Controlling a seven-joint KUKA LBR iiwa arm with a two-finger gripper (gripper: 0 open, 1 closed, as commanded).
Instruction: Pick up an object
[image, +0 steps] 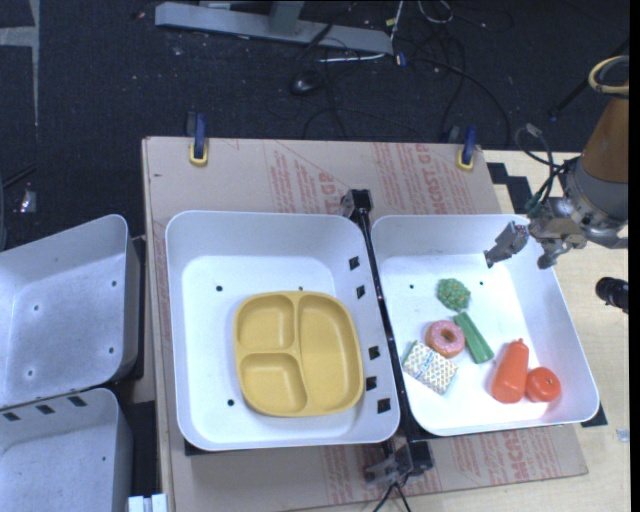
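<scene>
One fixed camera above the bench, looking down at a slant.

It stands far enough back to take in both white bins whole: the left bin (190, 300) lies near the middle of the frame, the right bin (570, 330) toward the right edge. The cardboard sheet (300, 175) under them and the dark floor (90, 90) beyond fill the top. The arm (605, 160) enters at the upper right.

Two bins sit side by side on the table (260, 175): the left bin (190, 300) holds a divided plate (298, 353) at its centre. In the right bin (560, 330), a donut (445, 338) lies centrally, with broccoli (453, 293) at 12 o'clock, a patterned block (431, 367) at 7 o'clock and a carrot (510, 371) and tomato (543, 384) at 4 o'clock. The gripper (527, 250) hangs over that bin's 1 o'clock rim.
</scene>
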